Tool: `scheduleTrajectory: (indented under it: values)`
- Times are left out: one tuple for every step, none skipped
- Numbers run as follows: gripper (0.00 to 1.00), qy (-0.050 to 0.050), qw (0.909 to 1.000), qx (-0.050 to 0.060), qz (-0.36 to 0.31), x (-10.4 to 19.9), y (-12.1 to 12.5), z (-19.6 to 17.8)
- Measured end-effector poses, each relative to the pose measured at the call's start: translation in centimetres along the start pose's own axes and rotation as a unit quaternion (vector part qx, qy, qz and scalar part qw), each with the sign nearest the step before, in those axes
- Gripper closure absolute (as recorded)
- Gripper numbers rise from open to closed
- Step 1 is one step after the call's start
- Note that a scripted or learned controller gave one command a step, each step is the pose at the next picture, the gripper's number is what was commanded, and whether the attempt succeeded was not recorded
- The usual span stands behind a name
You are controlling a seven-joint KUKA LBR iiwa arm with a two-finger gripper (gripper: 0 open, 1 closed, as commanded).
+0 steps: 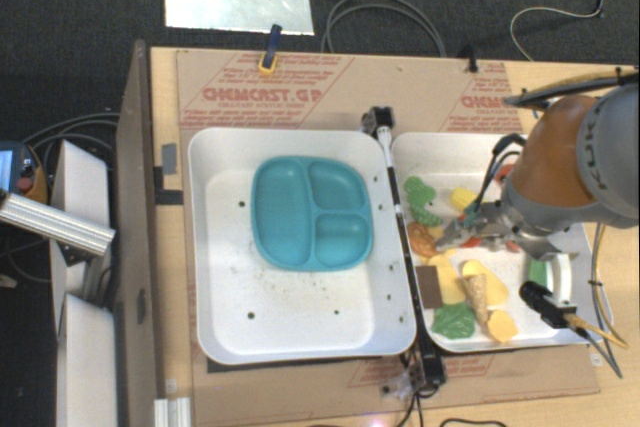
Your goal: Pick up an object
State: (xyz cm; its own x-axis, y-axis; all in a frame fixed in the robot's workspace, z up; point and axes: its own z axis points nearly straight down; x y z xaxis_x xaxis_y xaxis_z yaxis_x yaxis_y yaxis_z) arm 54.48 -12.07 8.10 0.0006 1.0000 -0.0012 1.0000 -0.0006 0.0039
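Two shallow white plastic bins sit side by side. The left bin point(225, 315) holds one teal divided plastic tray point(310, 213). The right bin point(440, 147) is crowded with toy food: two green leafy pieces point(420, 199), several yellow chunks point(482, 281), one brown rectangular block point(429, 286) and one orange-red piece point(423, 240) near the divider. The grey arm's gripper point(470, 230) hangs low over the middle of this pile; whether it is apart or together cannot be told.

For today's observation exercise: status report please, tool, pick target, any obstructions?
Tool low in right bin, over the toy pile; grip state unclear. Nothing seen held. Crowded items: green piece, brown block. Teal tray in left bin.
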Motion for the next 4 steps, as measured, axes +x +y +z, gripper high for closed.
scheduleTrajectory:
  values:
    - [0.00,0.001,1.0000,0.004,0.000,-1.1,-4.0,-0.3]
    - [1.00,0.000,1.0000,-0.001,-0.001,-1.0,-3.7,-1.4]
    - [1.00,-0.001,1.0000,-0.002,0.000,-3.6,-4.9,-9.7]
    - [1.00,-0.001,1.0000,-0.002,-0.003,-6.9,2.6,-10.7]
